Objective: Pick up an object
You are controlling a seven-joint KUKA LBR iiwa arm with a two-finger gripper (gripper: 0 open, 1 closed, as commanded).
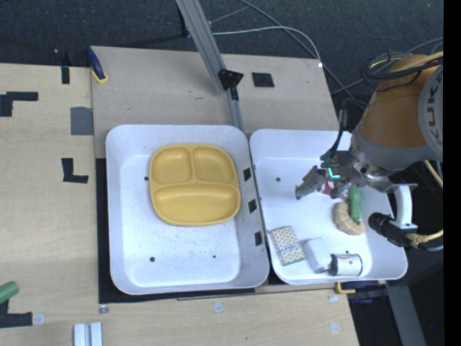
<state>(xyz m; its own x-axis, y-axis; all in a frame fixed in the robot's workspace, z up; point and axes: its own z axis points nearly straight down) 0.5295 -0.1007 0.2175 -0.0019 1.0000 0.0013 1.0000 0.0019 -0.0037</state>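
My gripper [321, 184] hangs over the middle of the right bin [288, 157], under the grey and orange arm. A small red thing [330, 188] shows right beside it, and I cannot tell whether it is held. Just right of the gripper a green stick-like object [355, 203] lies against a tan rounded piece [350, 223]. Toward the bin's front lie a patterned block [286, 245], a grey piece [314, 254] and a silver cylinder [348, 264].
The left bin [130, 251] holds a yellow divided plate [194, 184]. A metal pole [204, 38] slants down to the gap between the bins. Cables trail behind the right bin. A green item [7, 290] lies at the bench's left edge.
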